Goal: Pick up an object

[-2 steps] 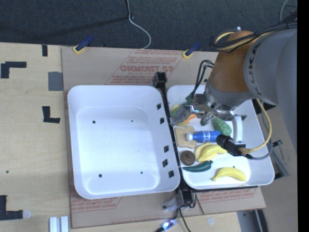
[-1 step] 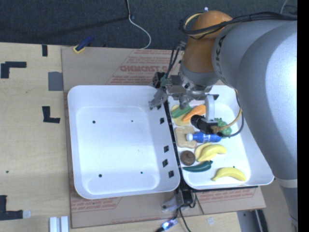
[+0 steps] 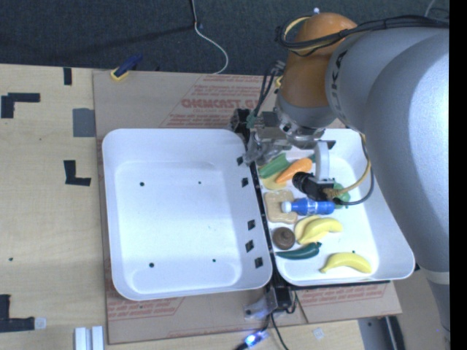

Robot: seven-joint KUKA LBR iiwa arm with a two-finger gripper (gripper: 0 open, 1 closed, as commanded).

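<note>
My gripper (image 3: 283, 157) hangs over the right bin (image 3: 385, 250) — whether it grips anything, I cannot tell. Just beneath it lie an orange carrot (image 3: 294, 171) and a green piece (image 3: 274, 167).

Left bin (image 3: 175, 217) open floor, right bin (image 3: 387, 250) crowded, arm (image 3: 379, 71) overhead

A flat brown cardboard sheet (image 3: 182, 108) with red printing lies on the light wooden bench top (image 3: 44, 195), under the bins. Black tape marks (image 3: 20, 103) are stuck to the bench at the left. A small blue and yellow item (image 3: 126, 66) rests at the cardboard's upper left corner. A thin white cable (image 3: 208, 39) hangs against the dark backdrop (image 3: 95, 13) behind the bench.
</note>
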